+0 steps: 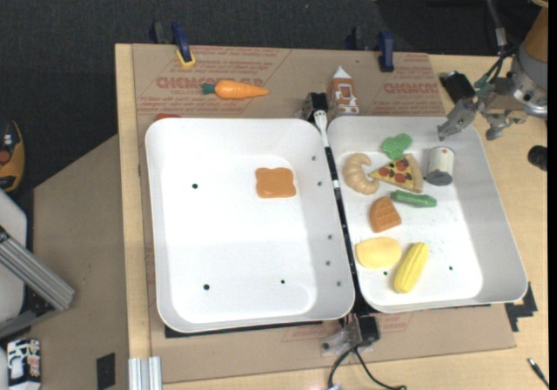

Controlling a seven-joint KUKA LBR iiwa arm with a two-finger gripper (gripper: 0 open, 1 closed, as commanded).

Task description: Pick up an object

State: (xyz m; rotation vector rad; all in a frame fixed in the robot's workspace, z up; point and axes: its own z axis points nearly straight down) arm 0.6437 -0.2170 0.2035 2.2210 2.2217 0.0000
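My gripper (pixel 477 121) hangs over the far right corner of the right bin (pixel 487 205), with its fingers spread and nothing between them. Below it in that bin lie a small grey and white can (pixel 439 164), a pizza slice (pixel 398 173), a green leafy piece (pixel 397 145), a croissant (pixel 356 171), a green bean pod (pixel 413 199), a brown bread piece (pixel 385 214), a yellow potato-like piece (pixel 378 252) and a corn cob (pixel 411 266). A lone orange toast slice (pixel 275 183) lies in the left bin (pixel 174 205).
A toy carrot (pixel 235 90) and a small carton (pixel 344 94) rest on the cardboard behind the bins. Blue clamps (pixel 183 44) hold the board's far edge. Cables run out at the front edge (pixel 352 340).
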